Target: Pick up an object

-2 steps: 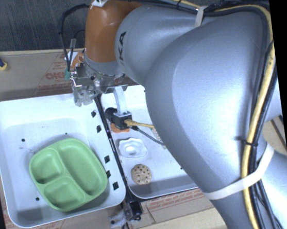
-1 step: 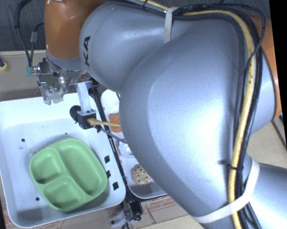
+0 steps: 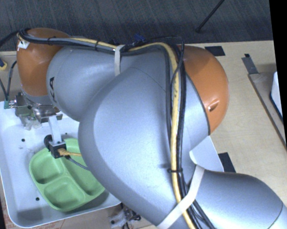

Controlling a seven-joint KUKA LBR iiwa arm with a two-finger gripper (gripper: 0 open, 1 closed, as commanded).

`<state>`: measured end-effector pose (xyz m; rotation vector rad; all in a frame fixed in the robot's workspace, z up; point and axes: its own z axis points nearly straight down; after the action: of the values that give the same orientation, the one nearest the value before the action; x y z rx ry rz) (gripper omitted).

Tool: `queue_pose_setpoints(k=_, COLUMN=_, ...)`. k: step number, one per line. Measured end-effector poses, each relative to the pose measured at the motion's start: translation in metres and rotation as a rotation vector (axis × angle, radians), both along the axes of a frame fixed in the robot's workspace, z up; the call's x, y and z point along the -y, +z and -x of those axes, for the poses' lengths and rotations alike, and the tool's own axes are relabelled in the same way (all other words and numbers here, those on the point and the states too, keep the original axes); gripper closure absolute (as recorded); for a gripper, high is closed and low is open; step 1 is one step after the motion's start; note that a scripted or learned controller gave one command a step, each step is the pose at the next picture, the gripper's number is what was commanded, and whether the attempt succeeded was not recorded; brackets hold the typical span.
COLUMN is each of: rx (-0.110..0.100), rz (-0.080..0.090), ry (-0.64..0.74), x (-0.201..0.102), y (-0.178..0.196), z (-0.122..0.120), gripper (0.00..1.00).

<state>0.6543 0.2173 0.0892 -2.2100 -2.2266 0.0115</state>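
Note:
A green divided tray (image 3: 59,183) lies in the left white bin (image 3: 9,154), towards its front, with its right part hidden under my arm. My gripper (image 3: 29,116) hangs over the bin's far left corner, behind the tray and apart from it. Nothing shows held in it. My grey arm (image 3: 146,137) with its orange band covers the middle of the view.
The arm hides the right side of the left bin and nearly all of the second bin. Bare wooden bench (image 3: 245,99) lies to the right, with a white object (image 3: 276,92) at its edge. Small holes dot the bin floor.

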Motion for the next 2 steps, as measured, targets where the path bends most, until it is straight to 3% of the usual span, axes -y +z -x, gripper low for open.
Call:
queue_pose_setpoints(k=1, rx=0.004, rz=-0.001, ry=0.001, x=0.000, y=0.002, z=-0.001, gripper=0.00)
queue_pose_setpoints(k=2, rx=0.012, rz=-0.001, ry=0.001, x=0.000, y=0.004, z=0.097, gripper=0.00)
